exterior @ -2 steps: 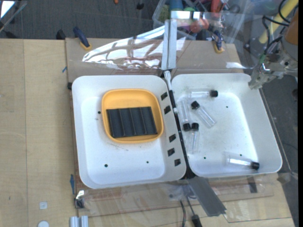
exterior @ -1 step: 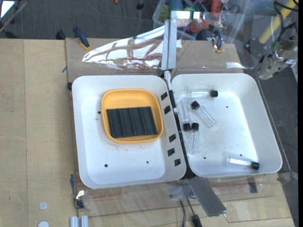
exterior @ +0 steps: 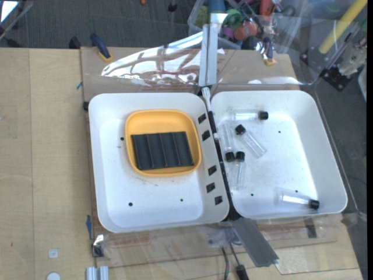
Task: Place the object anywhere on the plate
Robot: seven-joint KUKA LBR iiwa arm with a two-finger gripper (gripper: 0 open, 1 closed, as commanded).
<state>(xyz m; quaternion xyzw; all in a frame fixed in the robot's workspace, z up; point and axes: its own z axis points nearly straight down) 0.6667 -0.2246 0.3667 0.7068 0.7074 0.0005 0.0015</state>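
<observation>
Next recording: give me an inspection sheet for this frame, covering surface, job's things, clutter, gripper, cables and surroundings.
Surface: wooden bench bearing two shallow white bins, left bin, right bin.
Job's things: yellow square plate in left bin, black ribbed insert on it; five clear plastic vials with black caps in right bin, e.g..
Clutter: clear plastic sheet behind bins.
Gripper: nothing seen.
Cables: black cable at bench front.
Surroundings: clear tub of colourful toys, dark floor.
</observation>
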